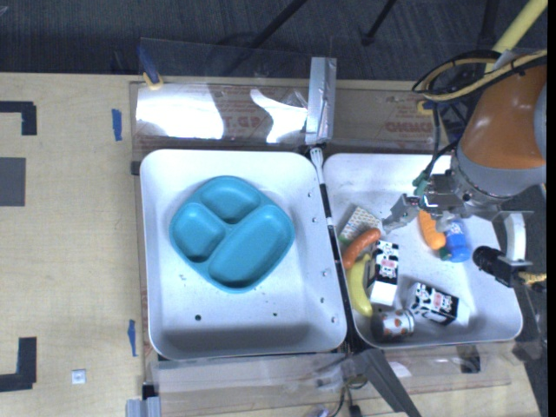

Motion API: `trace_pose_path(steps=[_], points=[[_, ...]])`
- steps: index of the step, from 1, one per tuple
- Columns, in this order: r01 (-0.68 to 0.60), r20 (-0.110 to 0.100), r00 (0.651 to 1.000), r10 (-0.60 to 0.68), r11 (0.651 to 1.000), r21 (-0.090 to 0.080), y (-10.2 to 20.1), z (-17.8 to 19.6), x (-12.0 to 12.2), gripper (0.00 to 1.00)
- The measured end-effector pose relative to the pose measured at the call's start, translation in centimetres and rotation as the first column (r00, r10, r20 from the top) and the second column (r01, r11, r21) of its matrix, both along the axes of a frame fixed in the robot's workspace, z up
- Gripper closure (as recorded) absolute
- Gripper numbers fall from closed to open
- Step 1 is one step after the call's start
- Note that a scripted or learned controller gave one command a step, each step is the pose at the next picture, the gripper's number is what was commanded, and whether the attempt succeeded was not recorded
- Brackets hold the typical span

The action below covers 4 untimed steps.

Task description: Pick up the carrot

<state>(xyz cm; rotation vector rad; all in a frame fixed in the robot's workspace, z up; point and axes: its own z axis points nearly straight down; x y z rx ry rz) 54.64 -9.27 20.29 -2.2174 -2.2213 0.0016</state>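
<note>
Partly hidden under the grey arm (508, 129) — gripper (415, 207) over the right bin (495, 320), finger spread impossible to tell. Carrot (360, 247) near that bin's left wall, beside a banana (359, 287); another orange piece (430, 231) half covered. Nearby — spotted cartons (434, 302). Blue divided plate (231, 231) in the left bin (174, 302).

We see a chunky arm (508, 133) here, grey body with a fat glossy orange band (508, 129) wrapped around it just above the wrist. Black and yellow cables (452, 72) loop off its top, and a pale yellow tube (521, 20) runs up past them. Lower down we get the metal gripper (408, 211), silvery-grey with a small green spot and some dark fittings.
</note>
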Motion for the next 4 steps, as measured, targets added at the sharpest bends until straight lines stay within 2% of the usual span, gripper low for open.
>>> trace_pose_path(steps=[1,2,3,4], points=[[0.13,0.0,0.991,-0.13,0.991,0.0,-5.5,-7.7,1.2,0.0],[-0.116,0.007,0.993,0.116,0.993,-0.003,-4.1,-4.0,5.7,0.0],[-0.204,0.003,0.979,0.204,0.979,-0.001,-6.1,-10.7,3.3,0.0],[-0.104,0.009,0.995,0.104,0.994,0.019,-11.4,-4.2,0.5,0.0]])
